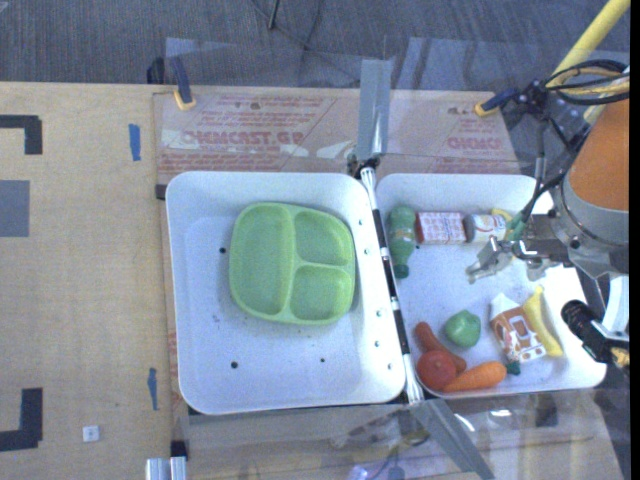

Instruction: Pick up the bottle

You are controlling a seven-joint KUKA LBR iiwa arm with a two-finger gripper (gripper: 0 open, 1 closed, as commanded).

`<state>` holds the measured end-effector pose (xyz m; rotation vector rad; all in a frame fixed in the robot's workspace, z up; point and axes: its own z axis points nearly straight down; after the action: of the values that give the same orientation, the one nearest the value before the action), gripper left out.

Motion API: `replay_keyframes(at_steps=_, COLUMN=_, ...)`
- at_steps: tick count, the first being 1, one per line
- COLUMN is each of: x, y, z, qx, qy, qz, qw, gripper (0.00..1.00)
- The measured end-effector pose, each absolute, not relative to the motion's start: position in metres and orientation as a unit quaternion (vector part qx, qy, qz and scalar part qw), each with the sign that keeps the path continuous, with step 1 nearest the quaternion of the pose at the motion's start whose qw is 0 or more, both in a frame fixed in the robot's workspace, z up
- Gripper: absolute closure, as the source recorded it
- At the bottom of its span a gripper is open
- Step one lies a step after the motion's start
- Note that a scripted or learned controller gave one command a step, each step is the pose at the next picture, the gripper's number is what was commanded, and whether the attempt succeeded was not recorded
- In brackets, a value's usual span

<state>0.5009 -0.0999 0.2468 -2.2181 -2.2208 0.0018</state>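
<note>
A green bottle lies along the left wall of the right bin, its neck pointing toward the front. My gripper hangs over the middle of that bin, about a hand's width to the right of the bottle and apart from it. Its fingers are open, with nothing between them. A red-and-white labelled container lies just right of the bottle, and a white-capped piece sits at its right end, just behind the gripper.
At the front of the right bin lie a green round fruit, a tomato, a carrot, a small carton and a banana. The left bin holds a green divided plate.
</note>
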Motion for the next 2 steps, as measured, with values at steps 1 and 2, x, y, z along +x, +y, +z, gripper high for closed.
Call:
replay_keyframes(at_steps=1, x=0.48, y=-0.103, z=0.091, qx=-0.697, qy=-0.717, qz=-0.0004, qw=0.0, gripper=0.0)
replay_keyframes(at_steps=2, x=0.48, y=-0.104, z=0.101, qx=-0.698, qy=-0.716, qz=-0.0008, qw=-0.002, gripper=1.0)
